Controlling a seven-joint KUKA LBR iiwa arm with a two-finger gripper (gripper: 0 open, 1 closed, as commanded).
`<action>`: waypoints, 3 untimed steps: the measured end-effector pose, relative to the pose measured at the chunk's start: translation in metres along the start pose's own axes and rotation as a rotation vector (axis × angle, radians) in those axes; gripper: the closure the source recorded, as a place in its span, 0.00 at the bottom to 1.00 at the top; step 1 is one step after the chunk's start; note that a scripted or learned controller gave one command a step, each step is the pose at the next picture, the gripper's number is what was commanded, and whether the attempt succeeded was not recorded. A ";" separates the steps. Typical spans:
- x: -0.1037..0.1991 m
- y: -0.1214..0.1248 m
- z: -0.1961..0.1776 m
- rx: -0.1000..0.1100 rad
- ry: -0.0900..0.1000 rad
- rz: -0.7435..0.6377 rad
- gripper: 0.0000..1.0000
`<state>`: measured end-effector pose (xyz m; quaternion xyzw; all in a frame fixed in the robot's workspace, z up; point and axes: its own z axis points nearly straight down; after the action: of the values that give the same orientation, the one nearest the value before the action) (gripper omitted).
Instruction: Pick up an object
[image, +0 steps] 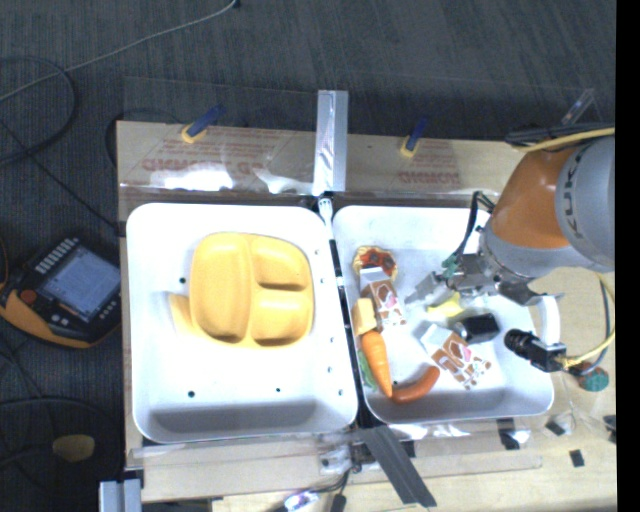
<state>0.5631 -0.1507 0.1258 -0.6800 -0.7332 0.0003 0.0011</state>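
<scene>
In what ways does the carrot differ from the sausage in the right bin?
The carrot is orange with a green end, while the sausage is reddish-brown all over. The carrot is straight and tapers, lying almost along the bin's left wall; the sausage is curved and lies slantwise near the front wall. The carrot looks thicker than the sausage. Both are long toy foods lying flat in the right bin, close together.

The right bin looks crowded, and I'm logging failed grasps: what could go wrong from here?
1. The toys in the right bin lie packed: the carrot touches the sausage, so a grasp may catch two or none.
2. The gripper is low near the bin's far wall and could bump it.
</scene>
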 end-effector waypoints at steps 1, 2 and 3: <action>-0.045 -0.048 0.036 -0.013 -0.005 -0.118 0.00; 0.013 0.015 0.036 -0.015 -0.007 -0.225 0.00; 0.008 0.005 0.035 -0.016 -0.009 -0.314 0.00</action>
<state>0.5677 -0.1419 0.0903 -0.5571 -0.8304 -0.0026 -0.0078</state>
